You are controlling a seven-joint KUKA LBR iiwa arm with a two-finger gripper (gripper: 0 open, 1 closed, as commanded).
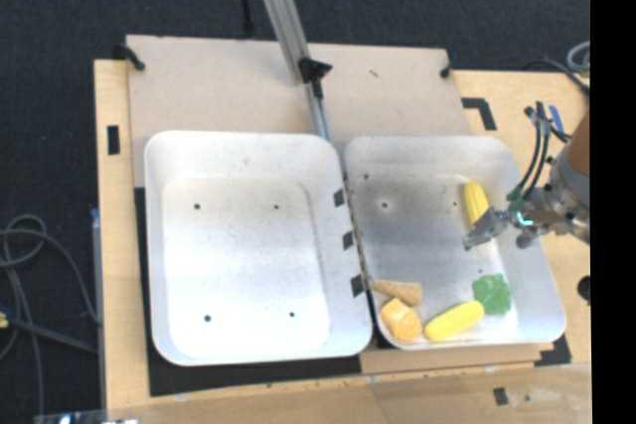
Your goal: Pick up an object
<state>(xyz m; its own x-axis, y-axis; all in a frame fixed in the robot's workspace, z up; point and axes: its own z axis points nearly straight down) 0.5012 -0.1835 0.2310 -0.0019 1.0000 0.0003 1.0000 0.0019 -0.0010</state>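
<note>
From the right edge the arm (568, 176) reaches low over the right bin (427, 159), its hand (494, 225) just beside the lower end of a yellow corn cob (475, 202); whether the hand is wide or narrow cannot be told. Along the bin's near wall lie a green lump (492, 293), a yellow banana-like piece (454, 320), an orange block (399, 320) and a tan wedge (399, 292). The left bin (248, 154) sits beside it on the desk (119, 213).
</note>
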